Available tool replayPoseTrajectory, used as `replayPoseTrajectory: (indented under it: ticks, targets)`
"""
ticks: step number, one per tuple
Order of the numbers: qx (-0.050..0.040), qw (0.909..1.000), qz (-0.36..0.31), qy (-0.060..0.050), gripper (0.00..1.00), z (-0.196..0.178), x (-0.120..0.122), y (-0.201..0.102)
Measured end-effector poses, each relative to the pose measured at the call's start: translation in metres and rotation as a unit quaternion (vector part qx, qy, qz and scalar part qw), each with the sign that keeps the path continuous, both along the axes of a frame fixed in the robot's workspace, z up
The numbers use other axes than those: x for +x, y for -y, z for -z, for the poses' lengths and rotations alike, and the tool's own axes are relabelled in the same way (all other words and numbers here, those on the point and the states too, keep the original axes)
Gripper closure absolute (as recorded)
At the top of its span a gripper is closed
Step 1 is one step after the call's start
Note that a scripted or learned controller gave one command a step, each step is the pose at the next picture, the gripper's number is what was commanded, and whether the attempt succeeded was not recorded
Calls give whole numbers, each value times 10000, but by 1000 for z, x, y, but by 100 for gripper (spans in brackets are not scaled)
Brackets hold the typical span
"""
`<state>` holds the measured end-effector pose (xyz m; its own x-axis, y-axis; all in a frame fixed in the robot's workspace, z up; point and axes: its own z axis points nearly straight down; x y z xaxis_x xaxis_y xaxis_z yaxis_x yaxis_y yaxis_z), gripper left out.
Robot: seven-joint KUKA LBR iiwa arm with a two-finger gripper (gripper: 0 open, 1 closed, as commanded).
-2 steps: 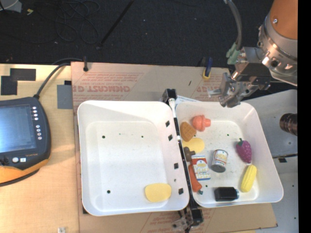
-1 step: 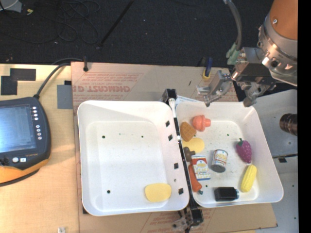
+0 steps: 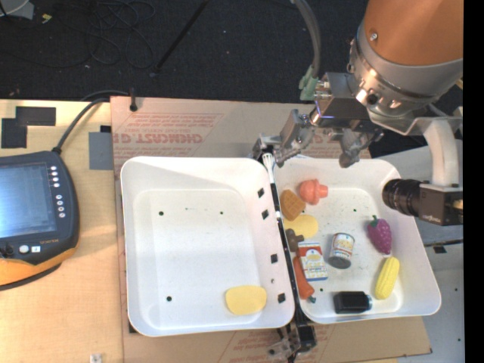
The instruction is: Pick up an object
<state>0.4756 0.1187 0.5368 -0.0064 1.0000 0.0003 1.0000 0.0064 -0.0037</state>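
My gripper hangs above the far edge of the right bin, open, its fingers spread wide with nothing between them. Just below it lie a pink-orange toy, a brown waffle-like piece and a yellow piece. Farther forward are a small red and white box, a tin can, a purple grape bunch, a yellow corn cob, a black block and an orange stick. A flat yellow piece rests in the left bin.
The two bins meet at a black-clipped divider. A teach pendant lies on the bench at the left. A black camera-like cylinder juts over the right bin's right rim. Cardboard lies under the bins.
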Motion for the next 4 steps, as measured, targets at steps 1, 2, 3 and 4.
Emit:
replayPoseTrajectory:
  ticks: [1, 2, 3, 4]
  targets:
    - [-9, 10000, -6, -12, 100, -10, 1, 2]
    - [-10, 10000, -7, -18, 0, -9, 1, 2]
    - [-13, 10000, -35, -31, 100, -19, 1, 1]
    - [-14, 10000, -34, -37, 0, -19, 1, 1]
